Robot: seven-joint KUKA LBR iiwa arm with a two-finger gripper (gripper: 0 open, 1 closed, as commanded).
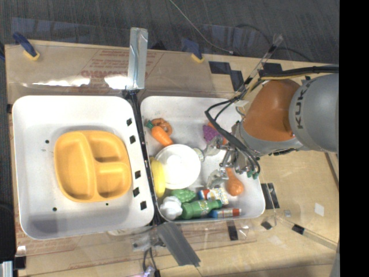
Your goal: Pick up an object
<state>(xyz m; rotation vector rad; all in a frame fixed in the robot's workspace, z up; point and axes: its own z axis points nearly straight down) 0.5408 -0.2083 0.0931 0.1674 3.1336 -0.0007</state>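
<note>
The gripper (pixel 229 169) is reaching down into the right bin (pixel 190 105); whether it's open I cannot tell. An orange toy (pixel 234 185) lies just beneath, calling for a closing grasp next.

Grey arm (pixel 314 111) entering from the right edge of the camera view, its orange band (pixel 268 111) lying just above the wrist. The wrist is bent downward, carrying the hand (pixel 230 169) low. Black cables loop from the orange band toward the wrist. The hand's metal parts are partly hidden beneath the wrist.
</note>
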